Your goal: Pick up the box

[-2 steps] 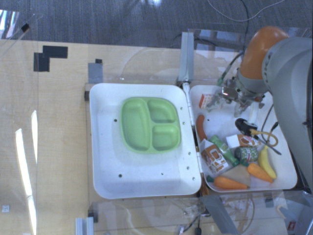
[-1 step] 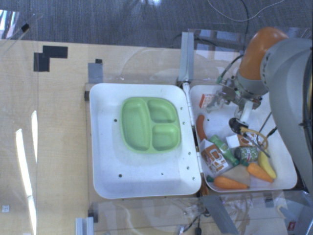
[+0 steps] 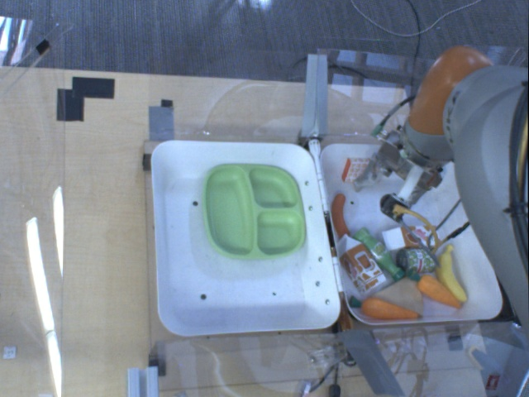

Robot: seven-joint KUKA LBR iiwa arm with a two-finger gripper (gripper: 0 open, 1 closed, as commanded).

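A small white box with orange print [image 3: 355, 169] lies flat in the far left corner of the right bin [image 3: 488, 300]. My gripper [image 3: 382, 170] hangs just to the right of it, low over the bin's far end, and partly overlaps the box's right edge. A brown and orange box [image 3: 364, 270] lies nearer the front among other items. A third small white and orange box [image 3: 416, 236] sits mid-bin. Nothing is visibly held.
The right bin also holds a red sausage [image 3: 338, 213], a green bottle [image 3: 376, 251], a green can [image 3: 418, 260], two carrots [image 3: 388, 308], and a banana [image 3: 451, 273]. A green divided plate [image 3: 254, 211] lies in the left bin [image 3: 178, 296].
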